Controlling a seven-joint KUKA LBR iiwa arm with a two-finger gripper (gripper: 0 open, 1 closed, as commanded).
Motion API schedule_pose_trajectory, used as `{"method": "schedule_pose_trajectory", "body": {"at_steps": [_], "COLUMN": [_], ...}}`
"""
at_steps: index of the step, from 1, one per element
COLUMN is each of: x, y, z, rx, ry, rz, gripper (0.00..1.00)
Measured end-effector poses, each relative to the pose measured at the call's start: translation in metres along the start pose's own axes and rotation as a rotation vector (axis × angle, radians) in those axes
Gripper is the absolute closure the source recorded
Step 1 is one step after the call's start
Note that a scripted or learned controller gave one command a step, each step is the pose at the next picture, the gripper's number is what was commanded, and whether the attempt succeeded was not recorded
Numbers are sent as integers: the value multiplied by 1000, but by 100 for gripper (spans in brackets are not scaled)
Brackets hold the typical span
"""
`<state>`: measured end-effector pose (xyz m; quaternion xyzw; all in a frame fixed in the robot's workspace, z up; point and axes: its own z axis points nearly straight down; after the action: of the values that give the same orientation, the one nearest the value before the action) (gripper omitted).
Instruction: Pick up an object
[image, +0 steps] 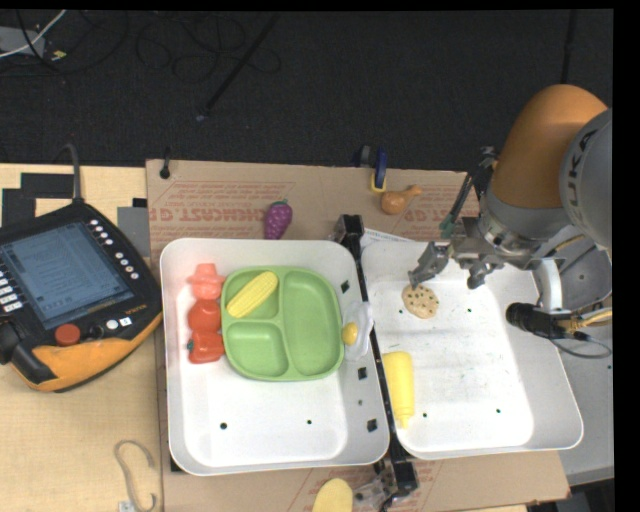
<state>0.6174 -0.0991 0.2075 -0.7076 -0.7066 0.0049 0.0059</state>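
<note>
Camera view: claw (452, 266) hovers with fingers apart over the right bin (520, 400); cookie (421, 300) lies just beside its left fingertip.

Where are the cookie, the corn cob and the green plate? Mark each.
cookie (421, 301), camera view, its middle.
corn cob (250, 293), camera view, mid-cob.
green plate (310, 322), camera view, bare right compartment.
</note>
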Motion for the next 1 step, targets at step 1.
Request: {"method": "schedule_pose_trajectory", "body": {"at_steps": [1], "x": [0], "y": [3], "z": [-8], "rx": [-14], "ry": [-1], "rz": [-2], "gripper": [0]}}
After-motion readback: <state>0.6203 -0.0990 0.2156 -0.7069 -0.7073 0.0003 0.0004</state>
